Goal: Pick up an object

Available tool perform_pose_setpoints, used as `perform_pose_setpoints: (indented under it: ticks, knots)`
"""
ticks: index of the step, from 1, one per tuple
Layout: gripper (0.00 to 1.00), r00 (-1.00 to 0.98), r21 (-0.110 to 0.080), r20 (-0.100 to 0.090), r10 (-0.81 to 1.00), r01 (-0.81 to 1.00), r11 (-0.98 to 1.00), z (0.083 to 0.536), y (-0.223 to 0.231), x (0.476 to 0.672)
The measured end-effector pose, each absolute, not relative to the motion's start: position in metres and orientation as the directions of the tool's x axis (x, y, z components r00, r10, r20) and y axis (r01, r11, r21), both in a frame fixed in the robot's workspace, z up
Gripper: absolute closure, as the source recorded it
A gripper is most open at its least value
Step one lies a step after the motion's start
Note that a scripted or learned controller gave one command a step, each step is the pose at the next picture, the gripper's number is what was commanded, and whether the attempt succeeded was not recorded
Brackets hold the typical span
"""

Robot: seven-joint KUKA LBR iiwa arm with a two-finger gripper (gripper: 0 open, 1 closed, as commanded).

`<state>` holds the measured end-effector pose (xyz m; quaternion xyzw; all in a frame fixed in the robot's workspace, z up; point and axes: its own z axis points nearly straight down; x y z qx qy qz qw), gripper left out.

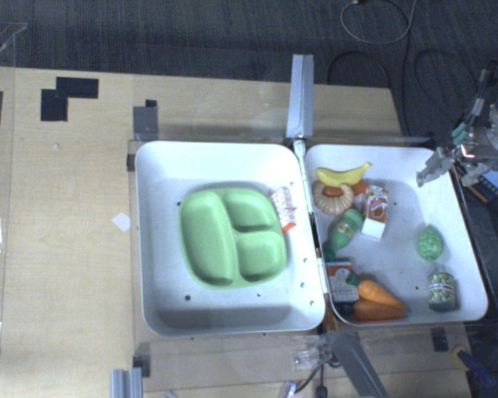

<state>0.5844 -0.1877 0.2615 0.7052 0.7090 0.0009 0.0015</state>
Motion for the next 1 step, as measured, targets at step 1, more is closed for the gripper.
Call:
perform_pose_setpoints:
  ticks: [1]
  knots:
    - [0.00,-0.239,0.013,-0.006,0.971,0.971,0.239,0.1259,-0.1736,0.5989]
